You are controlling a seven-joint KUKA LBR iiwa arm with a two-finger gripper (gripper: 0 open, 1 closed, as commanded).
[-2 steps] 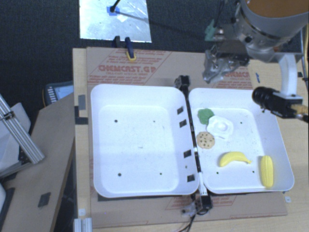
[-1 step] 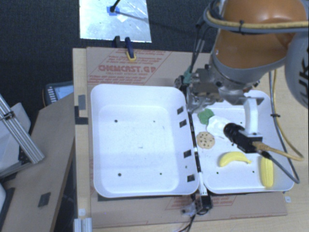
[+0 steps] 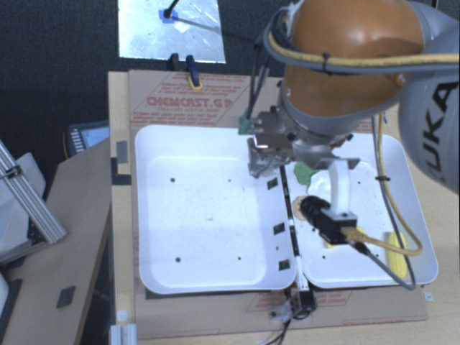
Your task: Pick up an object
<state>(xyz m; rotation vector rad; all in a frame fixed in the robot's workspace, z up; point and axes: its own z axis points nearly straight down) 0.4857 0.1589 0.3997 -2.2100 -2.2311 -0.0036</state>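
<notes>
Green obj (image 3: 302, 172) half hidden under arm (image 3: 352, 49), rt bin (image 3: 341, 266), claw (image 3: 264, 164) blurred

Small object (image 3: 303, 172) lies in right bin (image 3: 345, 266) — left bin (image 3: 208, 221) alongside.

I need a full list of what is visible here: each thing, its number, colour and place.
left bin: one, white, left on the bench.
right bin: one, white, beside it on the right.
green thing: one, green, right bin's far left corner, partly hidden.
yellow piece: one, yellow, by the right bin's right wall; possibly cable.
cardboard sheet: one, brown with red lettering, under both bins.
shiny sheet: one, silver, beyond the bench.
arm: one, grey and orange, reaching from the right.
gripper: one, grey, above the seam between the bins.
</notes>
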